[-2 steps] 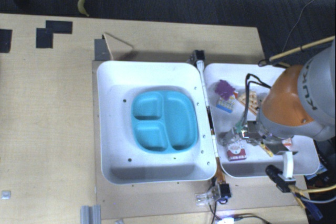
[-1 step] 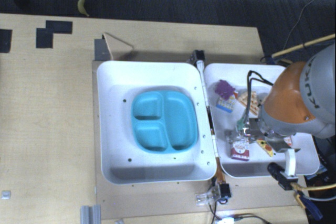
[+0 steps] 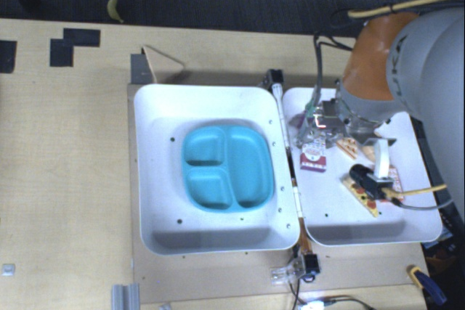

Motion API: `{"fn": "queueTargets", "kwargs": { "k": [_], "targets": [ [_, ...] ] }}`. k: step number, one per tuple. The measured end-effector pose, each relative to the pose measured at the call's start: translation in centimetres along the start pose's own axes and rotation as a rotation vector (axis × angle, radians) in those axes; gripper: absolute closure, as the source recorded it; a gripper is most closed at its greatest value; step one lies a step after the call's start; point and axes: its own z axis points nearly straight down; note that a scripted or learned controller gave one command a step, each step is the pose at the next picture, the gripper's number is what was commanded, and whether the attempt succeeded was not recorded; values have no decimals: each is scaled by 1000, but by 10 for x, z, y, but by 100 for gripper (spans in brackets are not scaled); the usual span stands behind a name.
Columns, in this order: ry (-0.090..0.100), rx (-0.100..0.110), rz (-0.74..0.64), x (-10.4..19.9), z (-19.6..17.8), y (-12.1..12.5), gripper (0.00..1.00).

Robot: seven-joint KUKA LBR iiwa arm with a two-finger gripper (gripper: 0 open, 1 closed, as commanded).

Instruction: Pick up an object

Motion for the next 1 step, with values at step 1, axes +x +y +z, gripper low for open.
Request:
{"fn": "queueTargets", "kwargs": {
  "k": [1],
  "targets": [
    [1,4,-1,78,-4,-47,100]
  ]
}}
